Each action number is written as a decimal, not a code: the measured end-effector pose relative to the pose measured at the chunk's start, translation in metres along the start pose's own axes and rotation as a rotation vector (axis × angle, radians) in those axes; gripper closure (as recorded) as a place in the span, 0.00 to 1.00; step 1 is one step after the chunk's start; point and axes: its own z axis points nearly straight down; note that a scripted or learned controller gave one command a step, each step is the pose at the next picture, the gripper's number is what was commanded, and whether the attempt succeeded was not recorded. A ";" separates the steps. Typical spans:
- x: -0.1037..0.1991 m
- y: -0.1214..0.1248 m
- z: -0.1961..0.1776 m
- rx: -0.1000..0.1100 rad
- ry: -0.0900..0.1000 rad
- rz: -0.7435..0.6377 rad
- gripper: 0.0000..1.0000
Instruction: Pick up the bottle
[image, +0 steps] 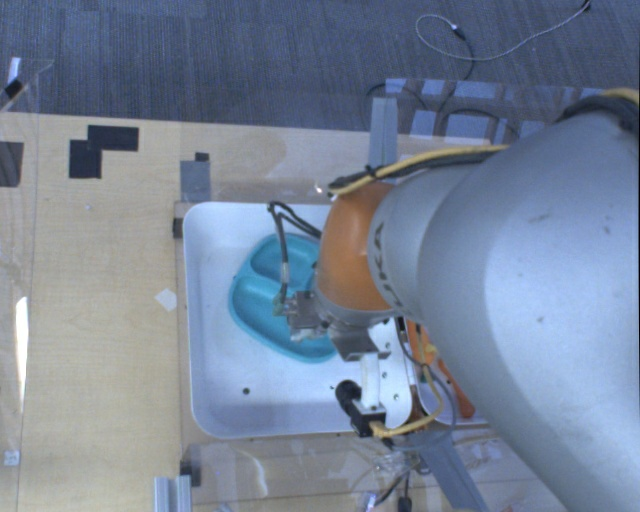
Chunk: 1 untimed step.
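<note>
The grey arm (520, 290) with its orange band (350, 260) reaches in from the right and covers most of the right side of the view. Its wrist hangs over the left white bin (210, 330), above a light-blue dish-like item (255, 295) lying in that bin. The gripper (300, 325) sits low over the dish's right edge; whether it is apart or together cannot be told. A bottle cannot be identified with certainty. A small orange piece (452, 385) shows beside the arm. The bins rest on a pale wooden desk (90, 330).
</note>
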 end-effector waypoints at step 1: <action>0.026 0.049 -0.132 0.041 -0.015 -0.027 1.00</action>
